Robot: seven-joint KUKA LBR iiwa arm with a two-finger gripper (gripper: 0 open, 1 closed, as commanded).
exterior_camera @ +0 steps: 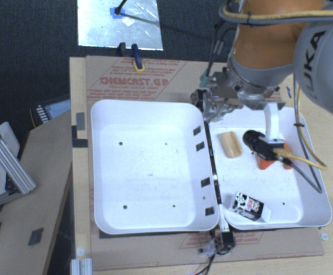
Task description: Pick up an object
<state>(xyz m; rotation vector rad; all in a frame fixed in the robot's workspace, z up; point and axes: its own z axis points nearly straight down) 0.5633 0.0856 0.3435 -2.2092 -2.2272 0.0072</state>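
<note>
Two white bins sit side by side on the bench: left bin (149,171), right bin (295,196). Nearest, in the right bin's near-left part, a small black-and-white box (249,206) lies flat. Farther in, a tan block (230,144) sits near the left wall. A small orange piece (265,164) lies to its right, partly hidden. The gripper (213,106) hangs over the right bin's far-left corner, apart from all three. Open or closed: cannot tell.

Reading left bin (149,171) and right bin (304,206) as smooth white plastic, faintly glossy. Noting tan block (230,144) looking like matt bare wood, small printed box (249,206) like glossy card. Logging cardboard sheet (155,76) as matt brown, foil sheet (100,22) as shiny crinkled metal, orange band (275,10) as smooth gloss.
</note>
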